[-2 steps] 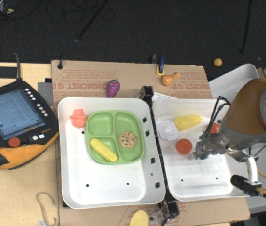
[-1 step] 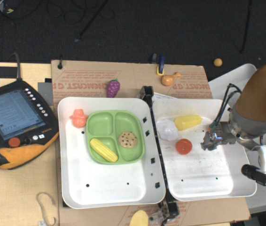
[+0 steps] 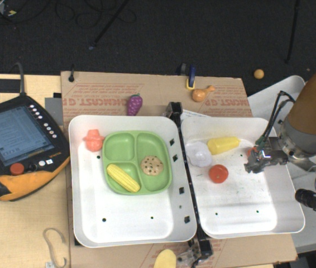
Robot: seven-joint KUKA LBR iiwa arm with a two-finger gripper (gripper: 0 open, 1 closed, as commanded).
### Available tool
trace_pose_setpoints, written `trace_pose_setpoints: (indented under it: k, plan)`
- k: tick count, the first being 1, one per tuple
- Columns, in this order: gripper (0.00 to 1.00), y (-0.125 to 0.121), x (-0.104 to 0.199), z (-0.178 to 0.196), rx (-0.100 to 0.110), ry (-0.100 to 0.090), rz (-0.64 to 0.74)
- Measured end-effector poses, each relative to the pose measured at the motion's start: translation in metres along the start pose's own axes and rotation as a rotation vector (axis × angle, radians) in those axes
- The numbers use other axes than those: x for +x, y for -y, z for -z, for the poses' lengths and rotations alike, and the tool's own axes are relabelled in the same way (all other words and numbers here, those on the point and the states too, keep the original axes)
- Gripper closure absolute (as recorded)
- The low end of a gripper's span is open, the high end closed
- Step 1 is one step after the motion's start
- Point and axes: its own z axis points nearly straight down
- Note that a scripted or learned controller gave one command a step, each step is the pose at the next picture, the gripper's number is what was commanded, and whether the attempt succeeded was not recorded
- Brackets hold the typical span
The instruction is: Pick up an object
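Jaws (image 3: pixel 254 165) hung low over the right bin (image 3: pixel 281 219), near its right wall; whether apart or together I could not tell. Left bin (image 3: pixel 85 216) held a green plate (image 3: pixel 110 149) with corn (image 3: pixel 123 178) and cookie (image 3: pixel 152 164). Tomato (image 3: pixel 219 173) lay in the right bin, left of the jaws.

even overhead light, white bins (image 3: pixel 236 219) bright, faint shadows; slightly soft focus, dark background perhaps underexposed.

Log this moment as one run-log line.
gripper: over right bin, right side | held: nothing seen | nearest: red ball, yellow piece | left bin: green plate, corn, cookie
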Motion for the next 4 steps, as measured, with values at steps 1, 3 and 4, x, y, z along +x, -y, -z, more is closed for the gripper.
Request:
trace_pose_setpoints:
  k: [1,3,4]
  plan:
    - [1.00,-0.021,0.041,-0.003,0.001,-0.001,0.003]
    - [1.00,-0.035,0.140,-0.011,0.003,-0.001,0.003]
    - [1.00,-0.056,0.169,0.004,0.001,-0.001,0.001]
